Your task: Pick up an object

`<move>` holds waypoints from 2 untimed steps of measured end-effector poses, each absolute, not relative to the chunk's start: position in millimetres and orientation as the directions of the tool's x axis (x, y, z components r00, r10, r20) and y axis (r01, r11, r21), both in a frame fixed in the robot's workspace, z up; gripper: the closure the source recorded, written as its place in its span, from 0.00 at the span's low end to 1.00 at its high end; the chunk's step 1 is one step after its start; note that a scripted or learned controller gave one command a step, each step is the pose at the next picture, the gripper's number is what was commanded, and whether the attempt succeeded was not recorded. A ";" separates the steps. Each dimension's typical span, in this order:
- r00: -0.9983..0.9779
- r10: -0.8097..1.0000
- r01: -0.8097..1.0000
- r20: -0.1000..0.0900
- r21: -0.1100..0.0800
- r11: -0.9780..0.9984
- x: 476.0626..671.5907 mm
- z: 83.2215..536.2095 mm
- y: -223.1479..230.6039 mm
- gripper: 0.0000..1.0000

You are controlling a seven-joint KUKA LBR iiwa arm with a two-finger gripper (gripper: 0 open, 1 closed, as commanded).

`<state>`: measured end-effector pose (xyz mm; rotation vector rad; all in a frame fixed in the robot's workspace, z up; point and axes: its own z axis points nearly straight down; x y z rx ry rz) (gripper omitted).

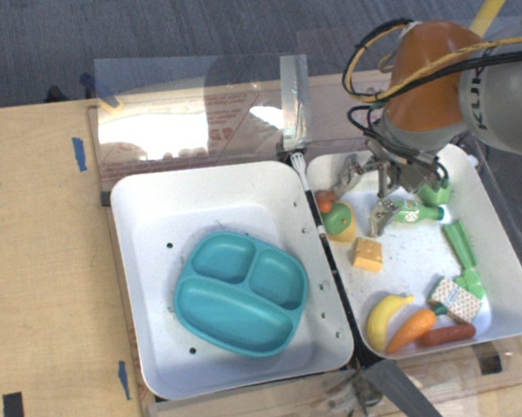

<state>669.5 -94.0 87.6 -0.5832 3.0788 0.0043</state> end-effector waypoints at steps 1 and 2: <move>-0.935 -0.354 -0.353 -0.024 -0.016 0.935 650.3 261.4 -150.4 0.00; -0.934 -0.357 -0.357 0.007 0.008 0.934 663.7 104.5 -184.4 0.00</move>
